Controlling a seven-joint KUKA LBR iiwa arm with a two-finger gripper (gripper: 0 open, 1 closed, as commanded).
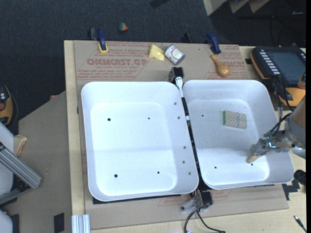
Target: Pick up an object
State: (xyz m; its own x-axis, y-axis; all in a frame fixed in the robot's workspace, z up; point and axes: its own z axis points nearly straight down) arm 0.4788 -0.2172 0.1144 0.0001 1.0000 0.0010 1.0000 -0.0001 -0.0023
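Observation:
A small flat rectangular object (234, 119) with a green speckled pattern lies in the right bin (209, 93), towards its back. My gripper (256, 153) reaches in from the right and hangs low over the front right part of that bin. It is in front of the object and to its right, clearly apart from it. I see nothing in the gripper.
The left bin (97, 101) adjoins the right one along a black seam. Behind the bins on the board lie a yellow piece (156, 53), a small white box (174, 54) and a wooden pear-shaped item (221, 67). Blue clamps (101, 40) grip the back edge. A black pendant (282, 62) sits at far right.

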